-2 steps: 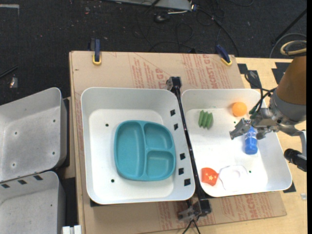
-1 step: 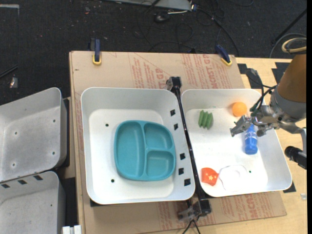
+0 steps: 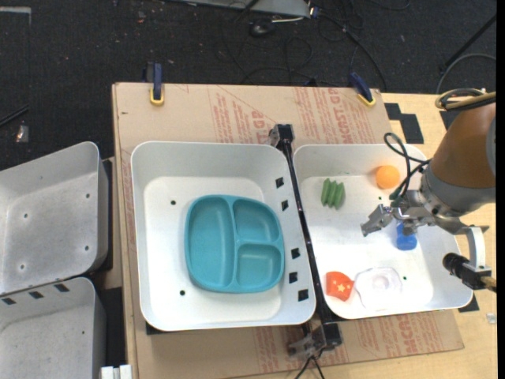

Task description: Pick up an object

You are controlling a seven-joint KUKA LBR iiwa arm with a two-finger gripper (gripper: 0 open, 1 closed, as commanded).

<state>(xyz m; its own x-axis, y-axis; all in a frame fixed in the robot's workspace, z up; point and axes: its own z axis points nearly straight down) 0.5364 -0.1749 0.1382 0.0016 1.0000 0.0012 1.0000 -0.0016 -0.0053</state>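
The right bin [image 3: 442, 290] holds several small objects. A green pod-shaped piece [image 3: 333, 193] lies near its back left. An orange ball [image 3: 387, 177] sits at the back. A red piece [image 3: 339, 286] and a white round lid-like object [image 3: 380, 281] lie near the front. A small blue object [image 3: 405, 240] stands in the middle right. My gripper [image 3: 391, 224] hangs low in this bin, just left of and above the blue object and partly covering its top. I see nothing clearly held in it.
The left bin [image 3: 158, 172] holds a teal divided plate [image 3: 234, 243]. A black divider [image 3: 298, 227] runs between the bins. The arm's orange band [image 3: 469, 144] and cables rise over the right bin's right side. Two white lids [image 3: 47, 212] lie off the bench at the left.
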